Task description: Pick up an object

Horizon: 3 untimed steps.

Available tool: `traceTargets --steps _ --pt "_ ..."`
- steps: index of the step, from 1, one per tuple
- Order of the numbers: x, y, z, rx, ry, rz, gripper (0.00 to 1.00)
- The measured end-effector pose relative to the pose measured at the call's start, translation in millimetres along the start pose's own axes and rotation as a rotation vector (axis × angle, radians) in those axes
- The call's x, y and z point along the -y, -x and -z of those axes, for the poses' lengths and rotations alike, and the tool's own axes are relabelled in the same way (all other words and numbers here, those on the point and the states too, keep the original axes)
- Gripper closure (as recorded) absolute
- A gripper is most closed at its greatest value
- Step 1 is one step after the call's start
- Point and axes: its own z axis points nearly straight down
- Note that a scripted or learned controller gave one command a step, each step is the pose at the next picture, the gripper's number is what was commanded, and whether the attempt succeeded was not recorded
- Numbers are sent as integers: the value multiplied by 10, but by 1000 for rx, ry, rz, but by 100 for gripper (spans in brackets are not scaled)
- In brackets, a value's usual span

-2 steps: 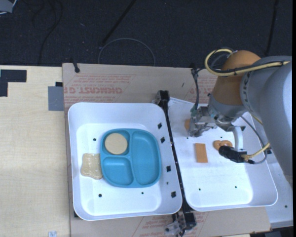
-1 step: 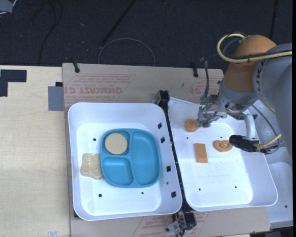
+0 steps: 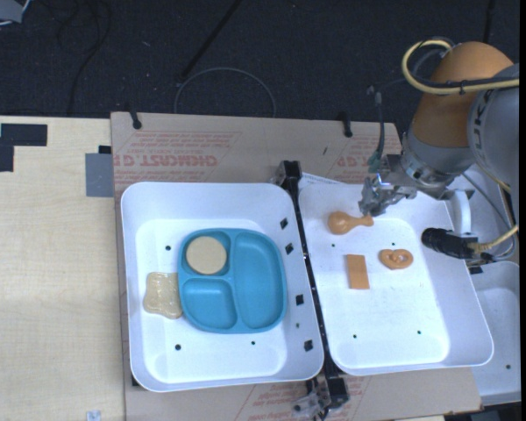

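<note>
The right bin (image 3: pixel 421 340) holds three small items: an orange spoon-shaped piece (image 3: pixel 345 223) near the back, an orange rectangular bar (image 3: pixel 358 271) in the middle, and an orange pretzel-like ring (image 3: pixel 395 258) to its right. My gripper (image 3: pixel 373 203) hangs over the back of this bin, its tips just right of the spoon-shaped piece's thin end and close to it. The view does not show anything held.
The left bin (image 3: pixel 149 358) carries a blue divided plate (image 3: pixel 232 281) with a tan round cookie (image 3: pixel 205 254) in its top-left section. A pale beige piece (image 3: pixel 162 295) lies left of the plate. The arm's grey body and cables crowd the right bin's far right.
</note>
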Motion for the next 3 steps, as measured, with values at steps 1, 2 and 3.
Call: traceTargets --steps 1,2,3 --pt "33 58 624 1 4 -1 100" --pt "40 -471 674 -2 -3 4 100" --pt "64 -906 654 -2 -5 4 100"
